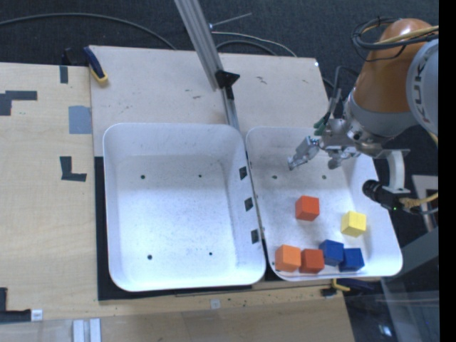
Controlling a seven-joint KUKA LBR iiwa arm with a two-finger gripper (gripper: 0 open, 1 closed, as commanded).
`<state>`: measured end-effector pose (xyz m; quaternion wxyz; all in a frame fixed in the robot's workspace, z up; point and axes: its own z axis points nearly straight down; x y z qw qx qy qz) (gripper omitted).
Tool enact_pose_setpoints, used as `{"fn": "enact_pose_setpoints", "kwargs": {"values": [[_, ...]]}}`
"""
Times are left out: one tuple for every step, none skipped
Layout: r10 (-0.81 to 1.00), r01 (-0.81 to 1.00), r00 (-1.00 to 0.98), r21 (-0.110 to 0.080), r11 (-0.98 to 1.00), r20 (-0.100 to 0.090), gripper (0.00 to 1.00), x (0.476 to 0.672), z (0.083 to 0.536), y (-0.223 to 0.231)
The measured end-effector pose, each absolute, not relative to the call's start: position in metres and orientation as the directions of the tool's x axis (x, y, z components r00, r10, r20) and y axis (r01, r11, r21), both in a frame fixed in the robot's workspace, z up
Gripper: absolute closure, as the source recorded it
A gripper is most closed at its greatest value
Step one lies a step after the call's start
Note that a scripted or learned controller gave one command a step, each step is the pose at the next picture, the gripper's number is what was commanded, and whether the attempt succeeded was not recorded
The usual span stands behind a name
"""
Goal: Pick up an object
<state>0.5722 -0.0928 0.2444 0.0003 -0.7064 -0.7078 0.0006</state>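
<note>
Wooden bench (43, 191) bears two white bins (178, 137).

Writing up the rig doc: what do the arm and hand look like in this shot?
The arm is a bulky rounded body, grey with a glossy orange band above the wrist. Black cables loop over its top. The hand is a small metallic grey assembly with thin pale fingers, plus a few dark fittings and a speck of green at the wrist.
</note>
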Motion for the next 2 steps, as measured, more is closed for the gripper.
{"fn": "enact_pose_setpoints", "kwargs": {"values": [[1.0, 1.0, 0.0, -0.01, 0.0, 0.0, 0.0, 0.568, 0.121, -0.12], [1.0, 1.0, 0.003, -0.002, -0.003, -0.001, 0.0, 0.535, 0.158, -0.153]]}}
